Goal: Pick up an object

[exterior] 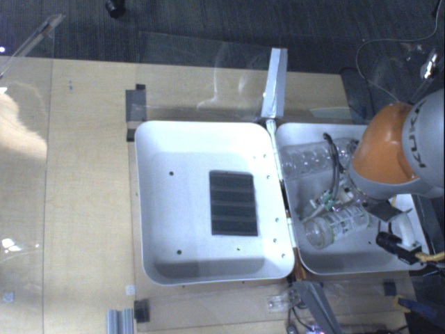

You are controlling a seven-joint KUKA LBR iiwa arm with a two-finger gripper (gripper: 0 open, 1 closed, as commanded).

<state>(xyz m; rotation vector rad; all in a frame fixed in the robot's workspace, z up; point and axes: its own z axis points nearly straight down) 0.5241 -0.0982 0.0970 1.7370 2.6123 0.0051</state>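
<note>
The gripper (pixel 332 202) — grip state impossible to tell — should close squarely across the clear plastic bottle (pixel 335 223) near the right bin (pixel 348 261)'s front edge.

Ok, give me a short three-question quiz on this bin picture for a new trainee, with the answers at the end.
1. True or false: the dark ribbed rectangular object lies in the right bin.
2. Which bin is the arm reaching over? A) left bin B) right bin
3. What sort of objects lie in the right bin beneath the arm?

Key
1. False; it lies flat near the middle of the left bin.
2. B.
3. Clear plastic items, including a clear bottle lying on its side; the gripper is over it, but the view does not settle any grasp.
</note>
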